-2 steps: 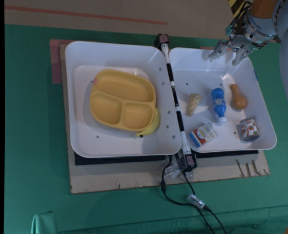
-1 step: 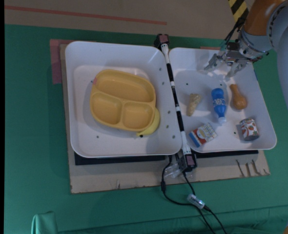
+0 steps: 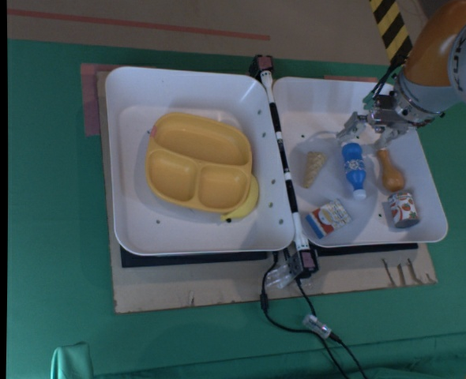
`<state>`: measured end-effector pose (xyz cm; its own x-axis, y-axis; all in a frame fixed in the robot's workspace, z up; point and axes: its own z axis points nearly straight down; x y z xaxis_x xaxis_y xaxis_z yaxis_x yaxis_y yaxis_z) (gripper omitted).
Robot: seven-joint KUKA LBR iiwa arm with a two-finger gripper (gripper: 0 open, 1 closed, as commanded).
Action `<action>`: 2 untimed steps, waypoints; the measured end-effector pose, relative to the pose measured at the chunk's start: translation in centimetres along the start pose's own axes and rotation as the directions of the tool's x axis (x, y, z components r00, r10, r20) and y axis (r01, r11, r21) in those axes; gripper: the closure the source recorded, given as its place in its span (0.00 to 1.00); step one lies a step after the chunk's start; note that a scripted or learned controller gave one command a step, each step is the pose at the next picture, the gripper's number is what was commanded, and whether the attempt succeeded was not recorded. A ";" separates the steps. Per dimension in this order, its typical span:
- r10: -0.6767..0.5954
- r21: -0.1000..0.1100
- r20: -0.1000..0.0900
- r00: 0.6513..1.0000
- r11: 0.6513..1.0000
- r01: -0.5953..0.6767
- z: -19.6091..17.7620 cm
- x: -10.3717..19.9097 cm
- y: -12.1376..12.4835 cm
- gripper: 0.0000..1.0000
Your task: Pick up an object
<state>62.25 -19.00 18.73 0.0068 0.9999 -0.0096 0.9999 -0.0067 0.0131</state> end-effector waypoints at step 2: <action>0.007 -0.017 0.008 1.000 1.000 -0.007 -1.8 -0.5 0.3 0.00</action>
<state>62.53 -19.48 20.53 0.0142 0.9997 -0.0175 0.9995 -0.0137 0.0300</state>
